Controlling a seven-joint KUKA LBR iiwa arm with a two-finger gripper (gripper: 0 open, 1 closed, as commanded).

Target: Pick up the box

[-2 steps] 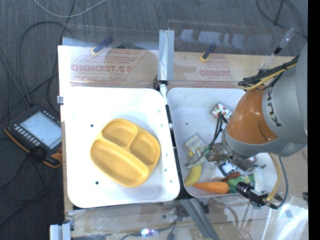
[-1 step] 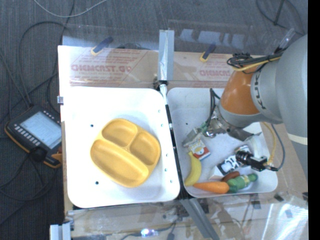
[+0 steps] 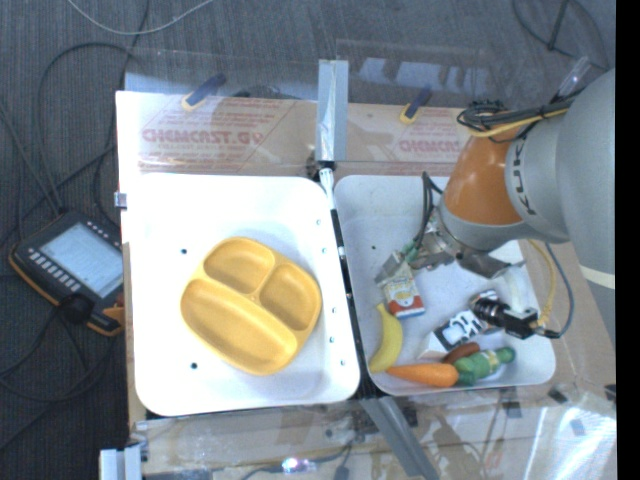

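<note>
Gripper [image 3: 408, 260] of the grey arm hangs in the right white bin [image 3: 375, 193], touching the small red-and-white carton box [image 3: 402, 296] from above; box lies beside the yellow banana [image 3: 387, 339].

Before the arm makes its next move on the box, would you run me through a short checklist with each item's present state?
1. Box located: ok. The box lies in the right bin, towards its left side.
2. Gripper over the box: ok, roughly. The gripper sits just above its upper edge.
3. Fingers open: cannot tell.
4. Box already gripped: cannot tell; nothing shows it between the fingers.
5. Room around the box: not ok. The banana lies right against its lower edge.
6. Left bin uninvolved: ok. It holds the yellow divided plate, away from the arm.
</note>
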